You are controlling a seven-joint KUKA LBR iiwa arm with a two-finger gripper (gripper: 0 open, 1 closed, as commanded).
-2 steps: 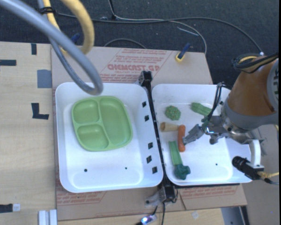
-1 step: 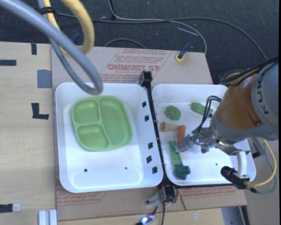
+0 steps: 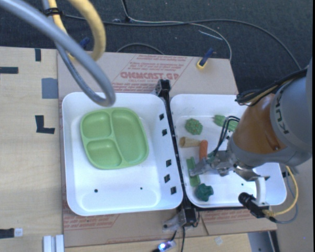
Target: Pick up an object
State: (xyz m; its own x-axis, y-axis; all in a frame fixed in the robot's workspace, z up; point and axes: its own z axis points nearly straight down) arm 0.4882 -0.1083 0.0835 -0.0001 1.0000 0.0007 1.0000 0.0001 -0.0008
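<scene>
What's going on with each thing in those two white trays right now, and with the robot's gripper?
Green plate: right way up in the left bin, nothing in its three sections.
Broccoli: loose in the right bin, untouched.
Carrot: lying flat, near the gripper.
Dark green piece: loose by the front wall.
Green stick: lying flat, by the gripper's tip.
Gripper: low inside the right bin, grip unclear.

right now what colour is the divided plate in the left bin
Light green; the divided plate shows best in the camera view, lying in the left bin.
</scene>
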